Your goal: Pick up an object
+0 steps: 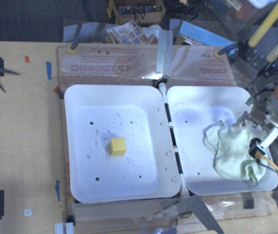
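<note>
A small yellow cube (118, 146) lies near the middle of the left bin (80, 101). A crumpled pale green cloth (229, 152) is spread over the right half of the right bin (192, 101). My gripper (241, 124) reaches in from the right edge and sits low at the cloth's upper right edge, at or just above the fabric. The wrist body hides its tip, so I cannot see whether anything is held.
A metal divider (170, 130) separates the two bins. Clear plastic sheeting with red print (109, 65) lines the back behind the bins. Yellow-handled clamps (73, 47) sit at the back corners. The wooden bench top (17, 145) stretches out to the left.
</note>
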